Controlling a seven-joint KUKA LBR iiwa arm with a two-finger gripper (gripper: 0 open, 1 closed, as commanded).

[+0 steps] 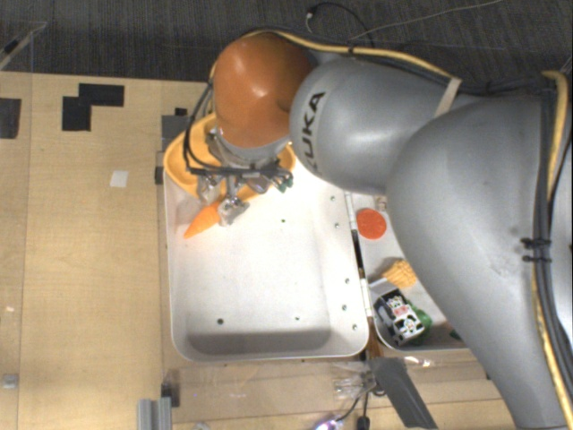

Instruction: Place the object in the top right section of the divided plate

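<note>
One view is all I have, from above the bench, and it puts me over the far left corner of the left bin point(260, 348). My gripper point(235, 195) hangs just under my orange wrist band, low over the bin floor. Whether I am spread or pressed together I cannot tell; my own wrist hides too much of me.

Touching my tip, or very near it, lies the carrot point(202, 221), an orange wedge on the white floor, pointing toward the bin's left wall. I cannot say it sits between me, so I do not count it as held.

Behind my wrist, along the bin's far edge, a yellow rim curves out on either side: I judge this to be the divided plate point(176, 164), mostly covered by my arm. Its sections are hidden, so I cannot pick out the top right one.

In the right bin point(428, 352), well apart, lie an orange disc point(372, 226), a tan piece point(402, 273) and a black-and-green packet point(400, 318).

As I judge it, the task is barely begun: the carrot is off the plate, and a sure grasp, lift, carry and release are left.
</note>
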